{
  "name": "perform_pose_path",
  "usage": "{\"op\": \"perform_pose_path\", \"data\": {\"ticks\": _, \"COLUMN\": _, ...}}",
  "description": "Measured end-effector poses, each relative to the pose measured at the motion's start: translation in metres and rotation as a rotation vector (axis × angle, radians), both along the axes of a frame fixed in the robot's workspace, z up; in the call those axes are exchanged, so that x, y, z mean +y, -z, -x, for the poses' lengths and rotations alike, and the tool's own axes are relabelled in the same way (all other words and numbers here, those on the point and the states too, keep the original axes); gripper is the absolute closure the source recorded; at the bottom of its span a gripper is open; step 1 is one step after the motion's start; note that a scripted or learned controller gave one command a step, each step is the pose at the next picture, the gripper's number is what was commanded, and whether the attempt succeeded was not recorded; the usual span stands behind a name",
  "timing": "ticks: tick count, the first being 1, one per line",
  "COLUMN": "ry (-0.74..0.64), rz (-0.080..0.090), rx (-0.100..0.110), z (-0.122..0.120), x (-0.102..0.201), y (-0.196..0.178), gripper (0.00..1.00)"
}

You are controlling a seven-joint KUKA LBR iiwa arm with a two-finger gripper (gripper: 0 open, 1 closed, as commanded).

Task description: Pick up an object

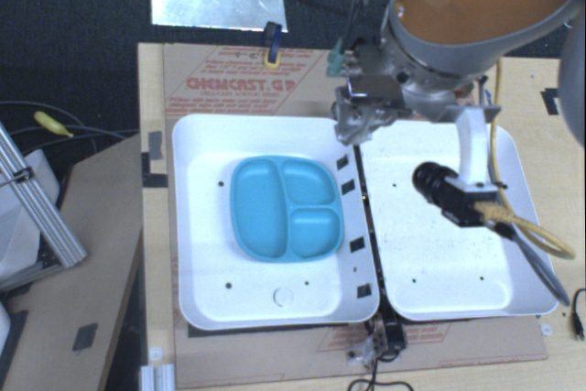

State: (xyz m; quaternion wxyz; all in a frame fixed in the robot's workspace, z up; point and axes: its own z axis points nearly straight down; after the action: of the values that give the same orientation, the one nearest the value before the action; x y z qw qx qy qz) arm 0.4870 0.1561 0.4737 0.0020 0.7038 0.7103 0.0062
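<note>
- A shallow white plastic bin sat on the left half of the bench.
- A light-blue plastic plate with three compartments lay flat near that bin's middle, its one large section toward 9 o'clock and two smaller sections toward 3 o'clock.
- A small white disc-like mark sat on the bin floor at 6 o'clock from the plate, apart from it.
- The grey two-finger gripper hung at 1 o'clock from the plate, over the divide between the bins at their far edge; nothing showed between its tips, and whether they were spread or closed could not be told.
- A second shallow white bin lay to the right, with a black cylindrical fixture above its floor.
</note>
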Motion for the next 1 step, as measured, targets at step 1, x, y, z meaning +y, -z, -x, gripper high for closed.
{"op": "perform_pose_path", "data": {"ticks": 1, "ry": -0.002, "rz": 0.003, "rx": 0.005, "z": -0.0003, "x": -0.0026, "y": -0.0066, "gripper": 1.0}}
